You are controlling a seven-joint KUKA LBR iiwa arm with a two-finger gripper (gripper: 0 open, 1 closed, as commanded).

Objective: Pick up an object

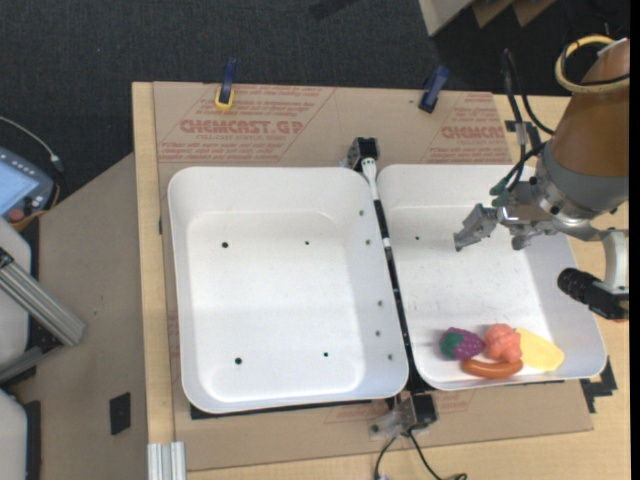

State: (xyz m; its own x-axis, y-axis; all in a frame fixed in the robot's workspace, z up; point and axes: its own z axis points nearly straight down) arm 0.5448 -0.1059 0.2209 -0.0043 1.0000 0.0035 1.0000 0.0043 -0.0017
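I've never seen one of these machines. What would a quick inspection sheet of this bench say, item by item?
Surface: brown board bearing a left bin and a right bin, side by side.
Job's things: purple toy, pink toy, yellow toy and orange sausage-shaped toy, clustered in the right bin's near corner.
Clutter: nothing seen.
Grippers: pincer over the right bin, apart from the toys, holding nothing.
Cables: black cable by the arm.
Surroundings: dark floor; blue clamps on the board's far edge.
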